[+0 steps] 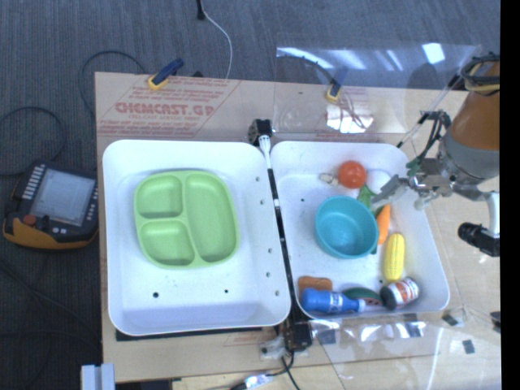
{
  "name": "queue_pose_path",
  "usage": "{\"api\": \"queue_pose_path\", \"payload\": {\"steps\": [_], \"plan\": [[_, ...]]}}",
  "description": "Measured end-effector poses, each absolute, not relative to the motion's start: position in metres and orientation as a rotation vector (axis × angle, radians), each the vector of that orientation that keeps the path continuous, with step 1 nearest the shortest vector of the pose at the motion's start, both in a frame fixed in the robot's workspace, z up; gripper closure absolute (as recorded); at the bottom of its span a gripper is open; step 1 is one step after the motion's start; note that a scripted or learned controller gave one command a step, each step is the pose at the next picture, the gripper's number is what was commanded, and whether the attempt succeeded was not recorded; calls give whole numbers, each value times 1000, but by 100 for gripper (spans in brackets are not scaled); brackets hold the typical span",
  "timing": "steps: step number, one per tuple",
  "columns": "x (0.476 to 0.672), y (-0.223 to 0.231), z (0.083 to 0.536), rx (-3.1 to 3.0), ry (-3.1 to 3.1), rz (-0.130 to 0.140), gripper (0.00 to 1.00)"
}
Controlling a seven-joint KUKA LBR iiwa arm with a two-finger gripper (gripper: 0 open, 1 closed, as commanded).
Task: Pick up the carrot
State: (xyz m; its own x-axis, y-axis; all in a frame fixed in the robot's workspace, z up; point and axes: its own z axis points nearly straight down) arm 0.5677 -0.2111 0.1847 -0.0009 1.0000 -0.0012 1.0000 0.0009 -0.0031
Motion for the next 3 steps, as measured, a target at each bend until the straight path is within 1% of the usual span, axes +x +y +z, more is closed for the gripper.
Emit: {"api": "queue_pose_path", "payload": {"steps": [1, 2, 3], "plan": [[566, -211, 100, -2336, -2085, -19, 0], [564, -213, 106, -2339, -2086, -8, 100], [594, -158, 219, -2475, -1942, 0, 100]]}}
